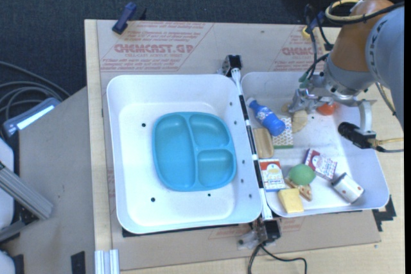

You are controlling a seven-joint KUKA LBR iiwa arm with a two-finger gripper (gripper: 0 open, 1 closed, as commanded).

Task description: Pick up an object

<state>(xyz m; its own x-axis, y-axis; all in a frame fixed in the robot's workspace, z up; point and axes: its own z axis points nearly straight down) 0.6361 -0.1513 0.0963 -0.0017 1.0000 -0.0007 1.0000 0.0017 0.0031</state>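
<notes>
**Tool down in the right bin's far corner**

My tool (307, 101) hung low in the far part of the right bin (379, 184), my grey arm (359, 48) reaching in from the right with its orange band above the wrist. I could not tell how the tool stood, or whether anything sat in it.

Just beside it lay a blue bottle (266, 117), and a small orange-red piece (327, 108) showed under my wrist. Nearer the camera in the same bin were a red-and-white carton (271, 175), a green ball (301, 174), a yellow block (290, 200), a red-and-white packet (321, 163) and a white cylinder (347, 187).

The left bin (122, 138) held a blue divided plate (194, 151), lying flat near its middle. Both bins stood on the tabletop (192, 42).
</notes>
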